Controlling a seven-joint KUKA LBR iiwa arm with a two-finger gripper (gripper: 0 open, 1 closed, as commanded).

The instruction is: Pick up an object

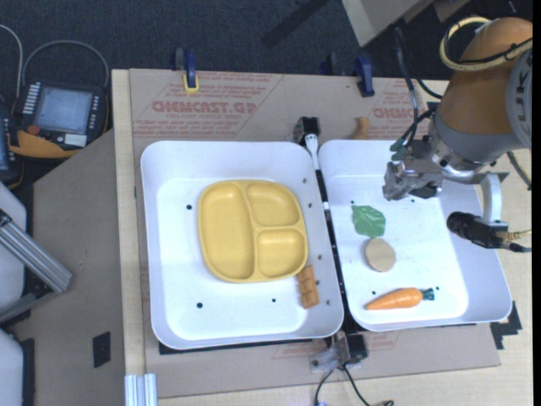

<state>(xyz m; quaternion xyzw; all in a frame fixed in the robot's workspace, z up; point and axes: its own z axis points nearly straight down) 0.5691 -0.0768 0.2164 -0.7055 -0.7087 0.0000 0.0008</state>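
The right bin (473,311) holds a green leafy piece (368,220), a round beige piece (380,255) just below it, and an orange carrot (397,299) near the front wall. My gripper (407,184) hangs over the back of this bin, up and to the right of the green piece, and apart from it. Nothing shows between it and the bin floor. In the left bin (165,252) lies a yellow three-compartment plate (251,229) with a small brown piece (308,287) at its front right corner.
A thin black-and-white divider (322,201) runs between the two bins. A black cylindrical part (475,229) juts over the right bin's right side. Blue clamps (191,68) hold the cardboard base at the back. A handheld screen unit (61,112) lies at far left.
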